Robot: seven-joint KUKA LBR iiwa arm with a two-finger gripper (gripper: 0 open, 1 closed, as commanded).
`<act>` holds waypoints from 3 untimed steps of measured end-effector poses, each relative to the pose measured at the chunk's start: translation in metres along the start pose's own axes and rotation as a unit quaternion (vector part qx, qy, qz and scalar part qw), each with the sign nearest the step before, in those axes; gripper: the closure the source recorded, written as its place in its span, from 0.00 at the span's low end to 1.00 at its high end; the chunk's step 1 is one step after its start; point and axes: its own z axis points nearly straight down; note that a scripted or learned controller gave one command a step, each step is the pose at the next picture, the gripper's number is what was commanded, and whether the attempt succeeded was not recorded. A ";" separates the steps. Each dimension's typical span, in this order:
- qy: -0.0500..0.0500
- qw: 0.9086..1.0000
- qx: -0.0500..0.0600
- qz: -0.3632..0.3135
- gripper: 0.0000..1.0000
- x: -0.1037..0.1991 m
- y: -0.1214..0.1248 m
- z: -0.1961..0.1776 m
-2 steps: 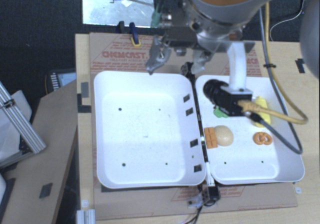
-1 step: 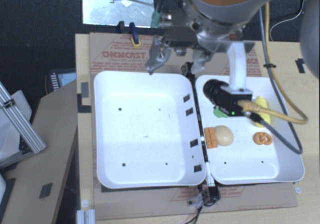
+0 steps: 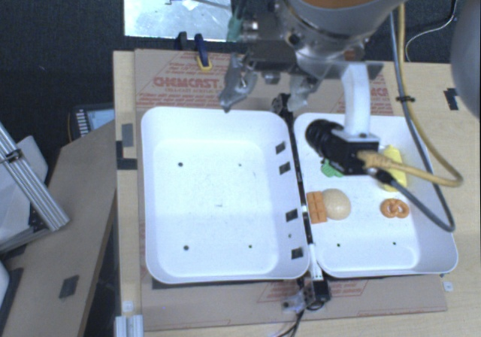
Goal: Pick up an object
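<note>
The metal 2-finger gripper [image 3: 263,95] hangs above the bins' far edge with its fingers spread and nothing between them. The round beige bun-like object [image 3: 336,204] sits in the right white bin [image 3: 428,253], crowded by an orange pretzel-shaped toy [image 3: 394,209], so a descent could easily clip the wrong thing.

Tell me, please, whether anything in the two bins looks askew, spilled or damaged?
Nothing stands out. The left bin and right bin sit side by side; in the right one, a pretzel, a bun-like piece and a yellow item lie apart, none visibly damaged.
</note>
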 end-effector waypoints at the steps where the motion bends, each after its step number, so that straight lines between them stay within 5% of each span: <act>1: 0.000 1.000 0.000 0.000 0.00 0.000 0.000 0.000; 3: 0.000 1.000 0.000 0.000 0.00 0.000 0.000 0.000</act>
